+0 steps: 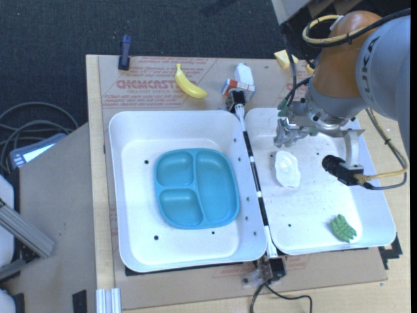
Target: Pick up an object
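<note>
Nearest the camera, at the bottom edge of the frame, we see one small clamp [270, 269] with a cable where the two bins meet. We count two white bins: the left bin [130, 240] and the right bin [371, 237], touching along a dark seam near the middle of the frame.

Inside the left bin lies one blue divided plate [195, 188] with three compartments, sitting roughly centred and flat.

Inside the right bin we count two loose things. One white crumpled object [287, 169] lies in the bin's upper left part, near the seam. One green leafy object [343, 228] lies at the lower right of that bin, well apart from the white one.

One arm [365, 51] reaches in from the upper right of the frame, with its orange band at the top. Its gripper [285, 135] hangs over the upper part of the right bin, just above the white crumpled object in the picture; we cannot tell whether it touches it, nor how the jaws stand, and we see nothing held.

On the brown bench [150, 77] beyond the bins, in the upper part of the frame, we count one yellow banana [188, 84], one dark blue marker [124, 51] at the upper left corner, and one small white and orange bottle [240, 83] just above the seam.
</note>
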### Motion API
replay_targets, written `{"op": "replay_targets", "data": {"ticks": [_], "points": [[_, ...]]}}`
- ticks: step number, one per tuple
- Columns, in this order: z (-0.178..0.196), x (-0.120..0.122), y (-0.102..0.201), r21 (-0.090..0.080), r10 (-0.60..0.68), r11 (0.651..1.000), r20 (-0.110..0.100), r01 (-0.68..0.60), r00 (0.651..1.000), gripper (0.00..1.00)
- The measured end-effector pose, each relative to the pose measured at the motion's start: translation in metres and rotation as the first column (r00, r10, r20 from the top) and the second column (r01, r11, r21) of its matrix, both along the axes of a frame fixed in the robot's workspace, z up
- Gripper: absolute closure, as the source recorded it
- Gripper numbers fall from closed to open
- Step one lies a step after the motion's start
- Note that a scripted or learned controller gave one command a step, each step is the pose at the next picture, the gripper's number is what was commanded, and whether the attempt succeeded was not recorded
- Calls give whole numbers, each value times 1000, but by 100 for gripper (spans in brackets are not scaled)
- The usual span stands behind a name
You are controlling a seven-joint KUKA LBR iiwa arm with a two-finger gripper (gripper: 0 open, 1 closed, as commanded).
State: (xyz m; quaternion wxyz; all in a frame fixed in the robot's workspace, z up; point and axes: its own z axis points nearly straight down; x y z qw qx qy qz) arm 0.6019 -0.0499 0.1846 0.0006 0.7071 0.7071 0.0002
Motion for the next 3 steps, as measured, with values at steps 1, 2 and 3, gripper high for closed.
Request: {"op": "replay_targets", "data": {"ticks": [1,2,3], "points": [[0,0,0,0,1,1000,0,-1,1000,0],[0,-12,-9,0,-1,1000,-2,1,1000,0],[0,-7,-24,0,-1,1000,0,1,1000,0]]}}
